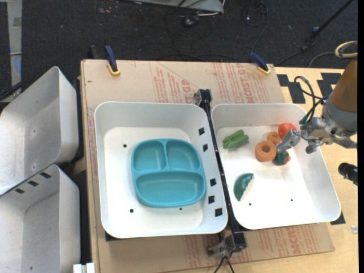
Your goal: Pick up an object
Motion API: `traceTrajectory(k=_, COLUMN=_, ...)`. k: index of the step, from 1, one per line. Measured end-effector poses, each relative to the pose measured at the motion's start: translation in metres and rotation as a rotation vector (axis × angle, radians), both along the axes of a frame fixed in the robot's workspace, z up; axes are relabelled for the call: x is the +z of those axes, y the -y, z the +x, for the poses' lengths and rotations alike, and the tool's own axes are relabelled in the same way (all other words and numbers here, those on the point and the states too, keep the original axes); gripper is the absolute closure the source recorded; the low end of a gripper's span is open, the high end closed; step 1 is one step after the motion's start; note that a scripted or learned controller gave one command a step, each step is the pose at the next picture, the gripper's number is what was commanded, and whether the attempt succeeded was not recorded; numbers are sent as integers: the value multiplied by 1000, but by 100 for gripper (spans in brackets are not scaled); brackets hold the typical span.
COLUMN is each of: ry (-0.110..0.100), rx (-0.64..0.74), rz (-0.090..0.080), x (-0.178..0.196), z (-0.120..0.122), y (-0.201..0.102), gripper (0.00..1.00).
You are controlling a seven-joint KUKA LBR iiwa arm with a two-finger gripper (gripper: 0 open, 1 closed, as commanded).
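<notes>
While two spare white tubs (34,152) sit stacked off the bench at far left, the left bin (108,169) holds a teal divided plate (168,172), lying flat and roughly centred, with three compartments facing up. A black divider strip (211,152) runs between the two bins. Across it, the right bin (318,198) contains several small items. A green pod-shaped piece (235,139) lies near the bin's upper left. Below it, apart from the rest, a dark teal leaf-shaped piece (243,185) rests on the floor of the bin. Further right, an orange ring (265,151) lies just beside a smaller orange piece (274,136), a red piece (286,128) and a dark green piece (281,158), all clustered together. The gripper (296,139) is low over this cluster, entering from the right on the grey arm (341,112). Whether its fingers are parted or closed on any item cannot be determined from this angle.
</notes>
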State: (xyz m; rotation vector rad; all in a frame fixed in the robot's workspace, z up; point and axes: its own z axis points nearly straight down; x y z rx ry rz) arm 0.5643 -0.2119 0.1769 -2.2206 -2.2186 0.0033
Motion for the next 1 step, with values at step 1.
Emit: traceTrajectory(k=1, ry=-1, rx=-1, rz=1, x=-44, z=-5, y=1, gripper=0)
